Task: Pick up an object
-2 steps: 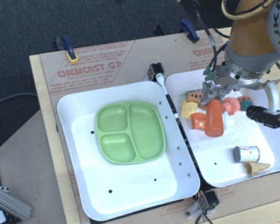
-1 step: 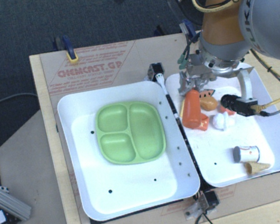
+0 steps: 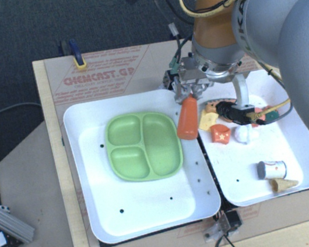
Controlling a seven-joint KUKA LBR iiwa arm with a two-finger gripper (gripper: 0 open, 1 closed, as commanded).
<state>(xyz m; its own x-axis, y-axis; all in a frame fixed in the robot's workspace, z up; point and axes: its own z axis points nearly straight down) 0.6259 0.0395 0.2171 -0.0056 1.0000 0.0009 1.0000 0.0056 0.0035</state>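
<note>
Orange carrot (image 3: 187, 119): plastic toy, stubby, tapered, smooth skin. Location: straddling the seam between the left bin (image 3: 94, 184) and the right bin (image 3: 301, 147), beside the green divided plate (image 3: 144, 145). Long axis: near upright in the camera view, top end leaning right. Gripper (image 3: 191, 92): directly above the carrot's top end, fingers closed on it, so the carrot hangs just below the wrist. Judgement: grasp made; a straight lift follows, though a hold on the tip alone could slip.
</note>
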